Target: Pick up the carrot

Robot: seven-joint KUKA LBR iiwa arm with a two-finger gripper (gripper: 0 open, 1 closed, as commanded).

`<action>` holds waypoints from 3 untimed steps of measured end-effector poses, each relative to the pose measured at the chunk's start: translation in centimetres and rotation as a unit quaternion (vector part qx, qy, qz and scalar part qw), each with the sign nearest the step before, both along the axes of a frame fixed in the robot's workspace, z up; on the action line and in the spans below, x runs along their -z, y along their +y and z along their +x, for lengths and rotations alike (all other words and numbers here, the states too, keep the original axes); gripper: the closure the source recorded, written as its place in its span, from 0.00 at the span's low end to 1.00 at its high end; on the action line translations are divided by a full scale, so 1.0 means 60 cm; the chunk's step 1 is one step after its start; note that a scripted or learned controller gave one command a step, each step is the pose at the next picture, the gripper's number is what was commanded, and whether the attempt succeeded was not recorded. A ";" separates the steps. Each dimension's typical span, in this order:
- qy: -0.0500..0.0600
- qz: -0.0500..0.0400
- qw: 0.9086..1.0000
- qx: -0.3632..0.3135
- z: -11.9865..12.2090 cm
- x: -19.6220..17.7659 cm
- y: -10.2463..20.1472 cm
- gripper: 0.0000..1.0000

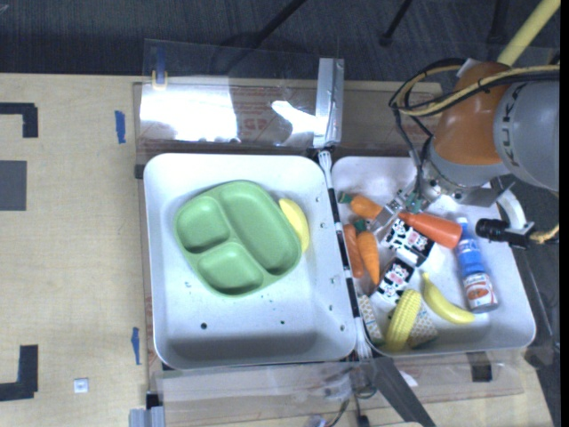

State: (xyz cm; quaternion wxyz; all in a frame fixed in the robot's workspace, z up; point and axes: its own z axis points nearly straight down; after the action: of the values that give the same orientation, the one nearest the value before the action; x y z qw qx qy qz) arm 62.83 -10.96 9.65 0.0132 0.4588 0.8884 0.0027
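The gripper (402,210) hangs over the back of the right bin (520,327), and I cannot tell how it is set. The carrot (364,253) lies along that bin's left wall, beside a cow-print carton (402,258), with corn (403,317) and a banana (444,302) nearer the front. The left bin (178,327) holds a green tray (236,236).

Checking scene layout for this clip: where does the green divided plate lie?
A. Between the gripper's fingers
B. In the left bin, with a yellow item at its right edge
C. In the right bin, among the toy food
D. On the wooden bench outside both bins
B: the green divided plate rests on the floor of the left bin, with a yellow item against its right edge.
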 end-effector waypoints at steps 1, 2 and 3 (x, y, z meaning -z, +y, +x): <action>0.009 0.001 0.991 -0.130 0.008 0.017 0.009 0.00; 0.005 0.001 0.992 -0.129 0.012 -0.004 0.008 1.00; 0.011 0.003 0.999 -0.039 0.030 -0.194 0.064 1.00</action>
State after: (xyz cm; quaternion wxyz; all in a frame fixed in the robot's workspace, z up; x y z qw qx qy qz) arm 64.62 -7.12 21.27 0.0021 0.4235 0.9059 0.0007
